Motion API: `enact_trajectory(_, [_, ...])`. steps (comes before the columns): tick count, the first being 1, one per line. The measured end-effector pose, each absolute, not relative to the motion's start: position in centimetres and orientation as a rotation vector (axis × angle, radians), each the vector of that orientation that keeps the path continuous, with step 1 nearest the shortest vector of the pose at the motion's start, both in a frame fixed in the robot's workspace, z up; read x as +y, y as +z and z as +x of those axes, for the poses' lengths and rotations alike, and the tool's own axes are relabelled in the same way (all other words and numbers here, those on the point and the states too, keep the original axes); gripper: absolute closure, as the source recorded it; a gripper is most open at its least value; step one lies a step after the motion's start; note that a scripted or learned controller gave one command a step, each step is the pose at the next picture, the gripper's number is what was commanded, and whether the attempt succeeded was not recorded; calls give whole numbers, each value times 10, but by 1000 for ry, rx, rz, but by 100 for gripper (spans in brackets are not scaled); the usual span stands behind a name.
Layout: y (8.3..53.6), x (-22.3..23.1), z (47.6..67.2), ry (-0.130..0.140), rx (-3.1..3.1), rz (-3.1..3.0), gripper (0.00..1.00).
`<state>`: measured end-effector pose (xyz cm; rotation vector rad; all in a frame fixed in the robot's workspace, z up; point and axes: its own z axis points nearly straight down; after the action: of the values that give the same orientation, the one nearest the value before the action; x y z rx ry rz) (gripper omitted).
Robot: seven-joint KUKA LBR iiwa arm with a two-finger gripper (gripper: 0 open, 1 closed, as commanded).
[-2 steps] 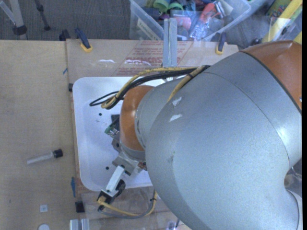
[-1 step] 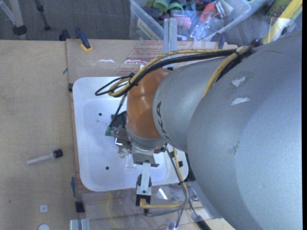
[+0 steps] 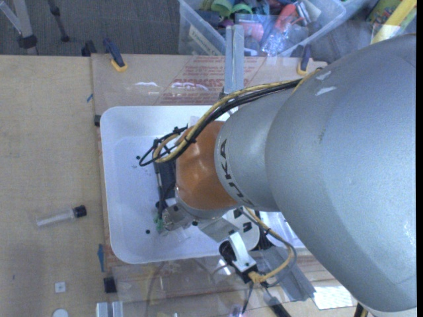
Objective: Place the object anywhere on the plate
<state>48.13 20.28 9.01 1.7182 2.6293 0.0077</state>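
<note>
My grey arm point(image 3: 317, 150) with its orange band point(image 3: 198, 170) reaches from the right over the left white bin point(image 3: 119, 150) and covers most of it. The wrist hangs low over the bin's middle, with black and yellow cables looped at its left side. The gripper lies under the wrist, hidden from this camera. A small green bit point(image 3: 158, 222) shows at the wrist's lower left edge; I cannot tell what it is. The arm hides any plate or object beneath it.
A clear tub point(image 3: 258, 12) of colourful toys stands behind the bins. A small syringe-like tube point(image 3: 61, 215) lies on the wooden bench left of the bin. Blue clamps point(image 3: 116, 57) sit at the bench's back edge.
</note>
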Motion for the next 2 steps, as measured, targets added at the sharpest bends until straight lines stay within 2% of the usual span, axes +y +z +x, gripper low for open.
enact_trajectory(1, [91, 212, 536, 2, 3020, 867, 100])
enact_trajectory(2, [165, 225, 543, 1, 2871, 1276, 100])
